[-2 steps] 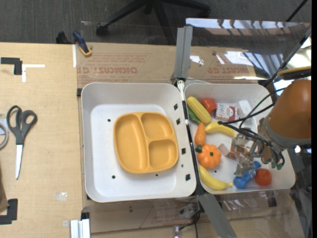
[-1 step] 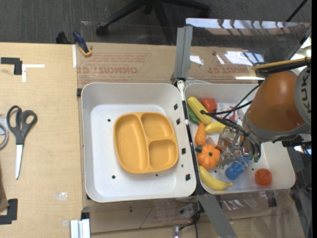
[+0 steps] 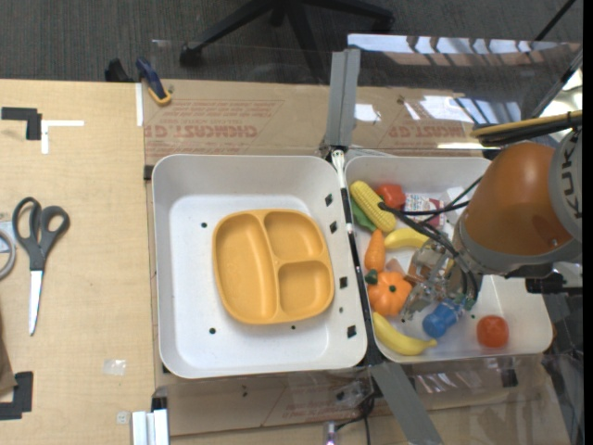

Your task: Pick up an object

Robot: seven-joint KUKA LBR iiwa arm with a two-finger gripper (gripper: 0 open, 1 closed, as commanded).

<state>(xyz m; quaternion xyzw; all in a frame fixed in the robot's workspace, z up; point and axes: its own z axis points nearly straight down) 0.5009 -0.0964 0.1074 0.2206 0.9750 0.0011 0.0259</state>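
Toys are piled in the right bin [image 3: 528, 336], and the gripper [image 3: 435, 281] is lowered among them from the right. Its fingers are lost in the clutter, so it cannot be told whether they are apart or together, and nothing is seen held between them. A blue toy [image 3: 439, 321] is found just below the gripper, and a small pumpkin [image 3: 389, 292] just to its left. A carrot [image 3: 374, 249] is laid above the pumpkin. A corn cob [image 3: 372, 207] is seen near the top of the bin, with a red toy [image 3: 393, 196] beside it. One banana [image 3: 404, 239] is placed under the corn, and another banana [image 3: 400, 337] is curled along the bottom edge. A red tomato [image 3: 492, 331] is set apart at the lower right. A yellow divided plate [image 3: 273, 266] is kept in the left bin [image 3: 176, 276]. Scissors [image 3: 37, 248] are left on the bench [image 3: 83, 341], well away from both bins.
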